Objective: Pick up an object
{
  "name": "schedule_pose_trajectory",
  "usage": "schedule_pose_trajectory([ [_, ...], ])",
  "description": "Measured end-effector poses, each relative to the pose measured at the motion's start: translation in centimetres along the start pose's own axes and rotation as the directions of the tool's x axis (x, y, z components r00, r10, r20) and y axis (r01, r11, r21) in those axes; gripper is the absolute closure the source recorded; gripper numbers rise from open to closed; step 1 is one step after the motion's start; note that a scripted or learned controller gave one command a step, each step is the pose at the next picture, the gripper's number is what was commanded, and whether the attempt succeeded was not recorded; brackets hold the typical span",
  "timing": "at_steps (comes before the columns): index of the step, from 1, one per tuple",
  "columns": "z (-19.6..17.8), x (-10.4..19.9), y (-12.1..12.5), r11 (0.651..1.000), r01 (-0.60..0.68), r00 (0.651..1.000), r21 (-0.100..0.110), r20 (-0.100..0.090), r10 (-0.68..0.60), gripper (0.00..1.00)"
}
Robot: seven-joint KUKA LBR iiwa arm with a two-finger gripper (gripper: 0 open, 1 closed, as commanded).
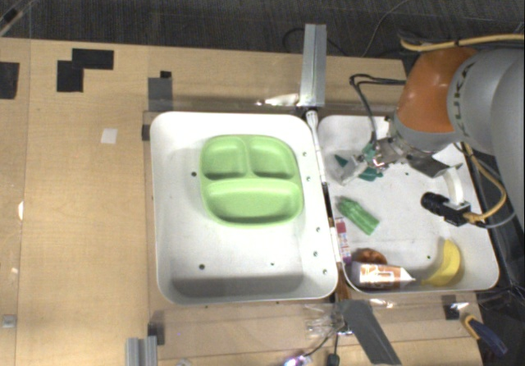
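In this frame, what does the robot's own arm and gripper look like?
The rounded, smooth grey arm carries a glossy orange band above its wrist. A small, dark metallic two-finger gripper tips it. Thin black cables loop beside the wrist.

Green plate fills left bin; borders stay open.

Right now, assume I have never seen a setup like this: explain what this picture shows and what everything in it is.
One camera looks down at a slant on a wooden bench with two shallow white bins. The grey arm with an orange band is a robot reaching in from the right; its tool hangs low over the right bin. The left bin holds a green divided plate. The right bin holds a green bottle-like item, a yellow banana-like toy, an orange-labelled packet and a small teal piece by the tool. Whether the tool grips anything is too small to tell.
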State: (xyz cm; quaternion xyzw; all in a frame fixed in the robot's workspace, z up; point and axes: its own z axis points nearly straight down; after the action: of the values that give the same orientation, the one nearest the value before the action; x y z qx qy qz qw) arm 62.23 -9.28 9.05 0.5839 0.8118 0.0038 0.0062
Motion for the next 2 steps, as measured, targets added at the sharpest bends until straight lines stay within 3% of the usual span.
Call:
schedule_pose_trajectory([
  [1,-9.5,-0.3,4.9,1.0,-0.016,1.0,0.007,-0.003,0.016,0.0],
  [2,-3.7,-1.8,4.5,0.991,0.13,0.991,0.008,-0.005,-0.13,0.0],
])
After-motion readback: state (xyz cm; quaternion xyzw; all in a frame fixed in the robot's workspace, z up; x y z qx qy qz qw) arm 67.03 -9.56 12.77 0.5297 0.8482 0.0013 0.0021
